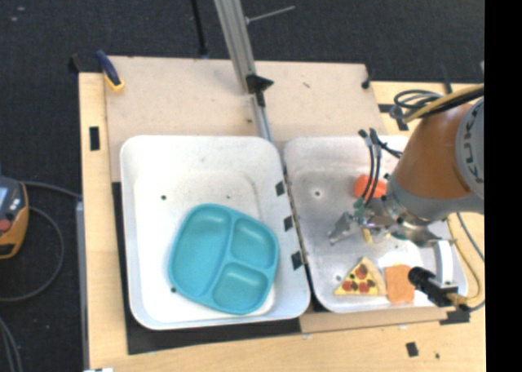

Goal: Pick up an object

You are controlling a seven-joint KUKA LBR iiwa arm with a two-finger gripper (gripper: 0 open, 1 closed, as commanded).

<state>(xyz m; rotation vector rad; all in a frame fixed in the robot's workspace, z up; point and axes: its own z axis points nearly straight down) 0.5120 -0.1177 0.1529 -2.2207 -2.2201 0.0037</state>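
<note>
- The arm [436, 162] is seen reaching in over the right bin [320, 158], with the tool [349, 230] held low above the bin's floor, near its middle.
- Whether the tool is apart or together cannot be told from this angle; nothing is seen clamped in it.
- A pizza slice [359, 279] is spotted flat on the floor at the bin's near edge, just below the tool and apart from it.
- A salmon-coloured piece [397, 285] is found right beside the slice, on its right.
- A small orange item [369, 187] is glimpsed above the tool, against the arm's edge.
- In the left bin [139, 166], a teal divided plate [224, 259] is laid flat.
- Both bins are carried side by side on the tabletop [179, 93].
</note>
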